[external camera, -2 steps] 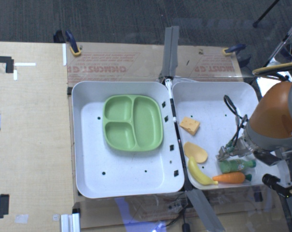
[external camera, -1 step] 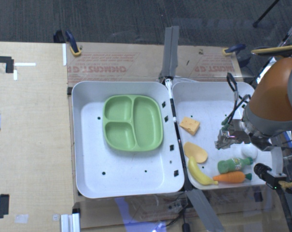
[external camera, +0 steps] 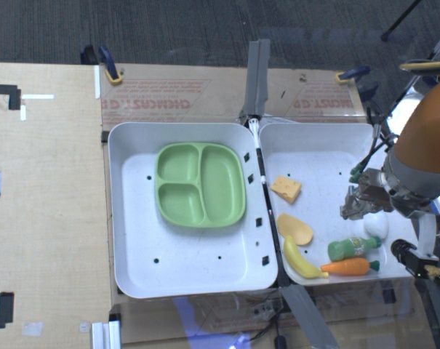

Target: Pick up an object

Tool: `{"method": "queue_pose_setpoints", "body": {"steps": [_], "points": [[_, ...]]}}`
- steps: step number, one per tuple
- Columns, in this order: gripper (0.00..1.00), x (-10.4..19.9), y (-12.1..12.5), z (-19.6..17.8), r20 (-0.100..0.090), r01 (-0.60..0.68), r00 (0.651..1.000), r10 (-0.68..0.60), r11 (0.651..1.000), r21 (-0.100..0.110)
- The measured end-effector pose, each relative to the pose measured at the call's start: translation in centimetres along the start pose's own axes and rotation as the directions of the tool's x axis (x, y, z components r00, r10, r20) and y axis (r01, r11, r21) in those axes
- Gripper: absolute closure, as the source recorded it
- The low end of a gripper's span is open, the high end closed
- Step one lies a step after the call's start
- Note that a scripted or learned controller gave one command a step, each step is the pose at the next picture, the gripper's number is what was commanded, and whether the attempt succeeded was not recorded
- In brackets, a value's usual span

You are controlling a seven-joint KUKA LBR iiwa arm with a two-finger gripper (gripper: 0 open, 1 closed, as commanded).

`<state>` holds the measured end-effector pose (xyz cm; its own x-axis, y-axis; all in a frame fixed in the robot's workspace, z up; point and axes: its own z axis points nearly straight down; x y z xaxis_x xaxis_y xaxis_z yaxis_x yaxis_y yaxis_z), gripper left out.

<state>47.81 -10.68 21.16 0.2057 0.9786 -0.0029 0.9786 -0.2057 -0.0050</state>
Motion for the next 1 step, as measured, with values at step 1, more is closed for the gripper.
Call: {"method": "queue_pose_setpoints", "body": {"steps": [1], "points": [[0.00,0.01,0.00,0.01,0.000,0.000,1.000,0.000,1.000,0.000]]}}
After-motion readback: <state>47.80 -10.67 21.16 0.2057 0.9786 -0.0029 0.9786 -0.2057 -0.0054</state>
